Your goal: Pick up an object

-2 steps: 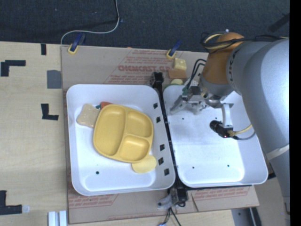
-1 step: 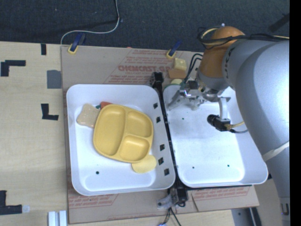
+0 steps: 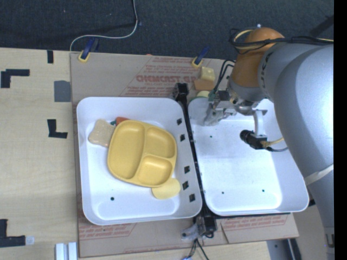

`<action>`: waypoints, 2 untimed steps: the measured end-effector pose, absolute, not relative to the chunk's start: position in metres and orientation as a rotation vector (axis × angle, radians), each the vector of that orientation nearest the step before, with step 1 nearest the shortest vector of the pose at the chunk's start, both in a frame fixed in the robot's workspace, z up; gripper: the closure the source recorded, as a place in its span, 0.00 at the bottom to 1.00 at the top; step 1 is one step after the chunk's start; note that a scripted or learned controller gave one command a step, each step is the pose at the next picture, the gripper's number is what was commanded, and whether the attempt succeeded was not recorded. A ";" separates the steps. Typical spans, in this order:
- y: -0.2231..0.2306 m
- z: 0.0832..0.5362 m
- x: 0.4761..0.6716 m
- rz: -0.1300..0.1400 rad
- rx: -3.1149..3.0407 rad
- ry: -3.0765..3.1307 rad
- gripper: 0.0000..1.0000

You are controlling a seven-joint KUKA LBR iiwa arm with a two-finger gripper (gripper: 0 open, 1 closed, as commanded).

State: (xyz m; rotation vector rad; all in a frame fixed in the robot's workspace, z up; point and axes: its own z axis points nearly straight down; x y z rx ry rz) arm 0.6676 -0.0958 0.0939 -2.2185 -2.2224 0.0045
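My gripper (image 3: 213, 114) hangs over the far left corner of the right bin (image 3: 244, 194), reaching in from the right. Just beyond it, at the bin's far rim, sit a yellow block (image 3: 207, 72), a tan block (image 3: 204, 84) and a small pale green piece (image 3: 201, 95). In the left bin (image 3: 97, 205) lies a yellow divided plate (image 3: 142, 152). A pale tan slice (image 3: 100, 132) rests at the plate's left, a red bit (image 3: 121, 120) peeks out behind it, and a yellow round piece (image 3: 166, 189) lies at its near edge.
A black divider with clips (image 3: 187, 145) runs between the two bins. The bins stand on a cardboard sheet (image 3: 135, 75) on the wooden bench. The bulky grey arm (image 3: 303, 102) covers the right side of the right bin.
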 end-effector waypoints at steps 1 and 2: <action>-0.096 0.093 0.668 0.005 -2.218 -2.223 0.00; -0.098 0.084 0.668 0.005 -2.219 -2.221 0.00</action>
